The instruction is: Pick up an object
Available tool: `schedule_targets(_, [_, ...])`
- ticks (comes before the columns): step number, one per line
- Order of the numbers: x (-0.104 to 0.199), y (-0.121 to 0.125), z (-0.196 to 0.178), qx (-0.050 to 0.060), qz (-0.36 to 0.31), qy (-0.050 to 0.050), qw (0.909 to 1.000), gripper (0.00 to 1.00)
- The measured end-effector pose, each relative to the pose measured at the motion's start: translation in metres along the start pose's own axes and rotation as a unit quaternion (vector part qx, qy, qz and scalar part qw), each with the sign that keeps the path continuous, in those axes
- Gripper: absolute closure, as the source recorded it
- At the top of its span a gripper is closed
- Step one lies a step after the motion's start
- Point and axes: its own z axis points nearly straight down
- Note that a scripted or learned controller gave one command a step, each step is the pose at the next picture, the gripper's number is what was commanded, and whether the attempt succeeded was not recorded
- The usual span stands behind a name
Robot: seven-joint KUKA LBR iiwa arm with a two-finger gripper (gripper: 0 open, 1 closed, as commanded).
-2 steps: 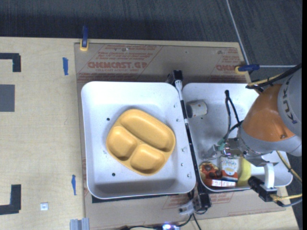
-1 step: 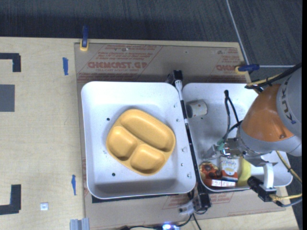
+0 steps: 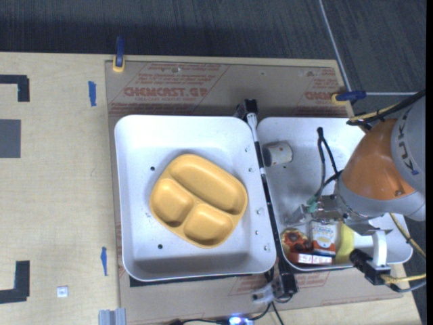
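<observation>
Yellow three-compartment tray (image 3: 197, 200) flat in left bin; grey cylinder (image 3: 277, 154), colourful packet (image 3: 310, 244) in right bin.

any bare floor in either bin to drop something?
Left bin: bare strips along its upper wall and lower-left corner, around the yellow divided tray. Right bin: open floor between the small grey cylinder and the arm. Its lower end is crowded with packaged items.

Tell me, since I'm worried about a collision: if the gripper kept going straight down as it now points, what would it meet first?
Most likely the heap of small packaged items in the right bin's near corner. The gripper hangs just above it, though height is hard to judge from this slanted view.
</observation>
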Motion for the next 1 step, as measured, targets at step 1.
schedule_targets(1, [-0.0002, 0.0, 0.0, 0.0, 0.0, 0.0, 1.0, 0.0])
